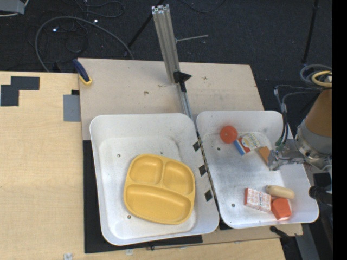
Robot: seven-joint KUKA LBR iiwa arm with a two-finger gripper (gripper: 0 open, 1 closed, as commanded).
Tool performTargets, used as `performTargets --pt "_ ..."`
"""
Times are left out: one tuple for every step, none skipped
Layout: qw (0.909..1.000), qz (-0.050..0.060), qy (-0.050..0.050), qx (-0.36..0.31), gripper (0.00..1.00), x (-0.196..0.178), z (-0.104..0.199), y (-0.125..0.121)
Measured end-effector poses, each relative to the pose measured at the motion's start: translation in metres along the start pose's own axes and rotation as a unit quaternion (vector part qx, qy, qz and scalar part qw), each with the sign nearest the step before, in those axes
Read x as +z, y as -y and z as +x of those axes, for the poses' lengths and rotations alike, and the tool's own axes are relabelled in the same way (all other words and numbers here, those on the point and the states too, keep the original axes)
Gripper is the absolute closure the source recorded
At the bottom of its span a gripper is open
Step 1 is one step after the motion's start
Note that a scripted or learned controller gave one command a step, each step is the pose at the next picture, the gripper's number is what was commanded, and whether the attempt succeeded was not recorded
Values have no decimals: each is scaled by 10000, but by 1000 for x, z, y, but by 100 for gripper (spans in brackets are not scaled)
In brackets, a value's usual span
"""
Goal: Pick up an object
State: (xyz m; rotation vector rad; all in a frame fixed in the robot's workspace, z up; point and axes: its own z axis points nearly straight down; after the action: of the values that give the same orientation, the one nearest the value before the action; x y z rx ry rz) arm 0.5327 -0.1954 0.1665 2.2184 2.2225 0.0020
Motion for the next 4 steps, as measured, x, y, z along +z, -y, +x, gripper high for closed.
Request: performTargets --pt "10000 -11 6 -3 100 -63 2 -1" --pt "10000 -9 6 -4 100 -112 1 -2" --pt "10000 22 -10 -14 100 -107 47 -10" --pt "10000 28 -11 -14 100 -89 98 -16"
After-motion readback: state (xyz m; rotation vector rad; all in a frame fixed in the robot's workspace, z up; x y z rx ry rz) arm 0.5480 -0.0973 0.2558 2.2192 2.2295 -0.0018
